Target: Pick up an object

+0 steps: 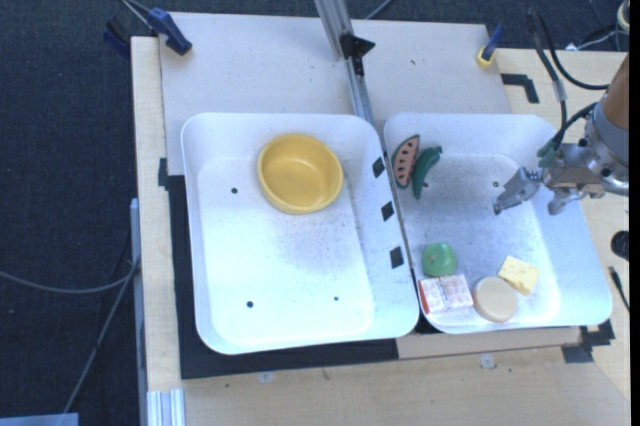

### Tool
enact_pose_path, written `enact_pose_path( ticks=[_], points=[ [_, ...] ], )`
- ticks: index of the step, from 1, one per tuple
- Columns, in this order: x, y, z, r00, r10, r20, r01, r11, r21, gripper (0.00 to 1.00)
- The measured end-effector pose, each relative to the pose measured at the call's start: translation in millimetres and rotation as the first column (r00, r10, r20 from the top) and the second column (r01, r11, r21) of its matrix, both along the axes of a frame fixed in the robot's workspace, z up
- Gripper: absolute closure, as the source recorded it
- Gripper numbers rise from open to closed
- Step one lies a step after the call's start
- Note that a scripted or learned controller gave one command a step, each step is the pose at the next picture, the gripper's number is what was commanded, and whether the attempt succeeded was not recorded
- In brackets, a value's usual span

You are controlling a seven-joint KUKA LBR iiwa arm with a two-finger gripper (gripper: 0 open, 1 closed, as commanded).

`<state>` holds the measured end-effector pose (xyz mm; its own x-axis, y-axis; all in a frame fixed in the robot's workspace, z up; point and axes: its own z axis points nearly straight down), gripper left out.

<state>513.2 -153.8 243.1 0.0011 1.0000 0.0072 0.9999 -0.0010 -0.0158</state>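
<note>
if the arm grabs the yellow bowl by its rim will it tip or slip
The bowl looks like thin, smooth plastic, so probably light and rigid, though its glossy rim may slip. It sits upright and alone in the left bin, so a one-sided rim grip would likely tilt it. Pushed, it should slide rather than roll.

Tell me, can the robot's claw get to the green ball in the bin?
Probably yes. The gripper hangs over the right bin, and bare bin floor lies between it and the green ball. Only the red-and-white packet sits close beside it.
</note>
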Motion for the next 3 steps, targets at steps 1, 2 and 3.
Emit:
enact_pose_path(
  ticks=[1,2,3],
  points=[
    [-1.3,11.9,-53.8,1.0,0.001,-0.004,-0.001,1.0,0.001,0.0],
    [-7.6,18.5,-100.4,1.0,0.001,-0.004,-0.001,1.0,0.002,0.0],
    [-4.2,18.0,-83.9,1.0,0.0,0.01,0.0,1.0,0.0,1.0]
  ],
)
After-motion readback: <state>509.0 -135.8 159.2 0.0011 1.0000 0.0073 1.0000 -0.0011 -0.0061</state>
